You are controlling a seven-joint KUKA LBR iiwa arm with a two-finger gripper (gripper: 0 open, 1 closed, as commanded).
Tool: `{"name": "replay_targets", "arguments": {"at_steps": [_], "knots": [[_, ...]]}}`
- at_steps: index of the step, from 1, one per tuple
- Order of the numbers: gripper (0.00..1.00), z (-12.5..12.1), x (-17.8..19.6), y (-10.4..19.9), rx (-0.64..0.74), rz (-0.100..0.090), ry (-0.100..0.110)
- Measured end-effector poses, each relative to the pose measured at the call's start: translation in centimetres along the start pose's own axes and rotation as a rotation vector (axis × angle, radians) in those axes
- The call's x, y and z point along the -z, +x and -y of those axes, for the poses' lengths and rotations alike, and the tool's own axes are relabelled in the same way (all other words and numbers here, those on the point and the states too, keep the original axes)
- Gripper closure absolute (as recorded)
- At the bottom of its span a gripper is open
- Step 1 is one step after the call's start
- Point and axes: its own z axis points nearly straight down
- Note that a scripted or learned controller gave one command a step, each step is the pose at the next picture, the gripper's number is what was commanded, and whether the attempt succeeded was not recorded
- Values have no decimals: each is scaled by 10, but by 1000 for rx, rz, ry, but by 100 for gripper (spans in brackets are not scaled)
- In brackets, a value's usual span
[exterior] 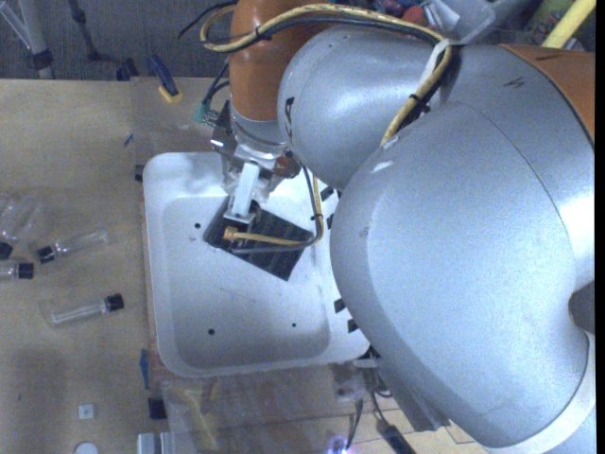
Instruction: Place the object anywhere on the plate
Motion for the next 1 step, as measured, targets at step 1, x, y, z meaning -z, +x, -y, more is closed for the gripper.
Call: {"name": "replay_targets", "arguments": {"at_steps": [1], "knots": [[100,-8,-85,-7,-488,-2,1]]}}
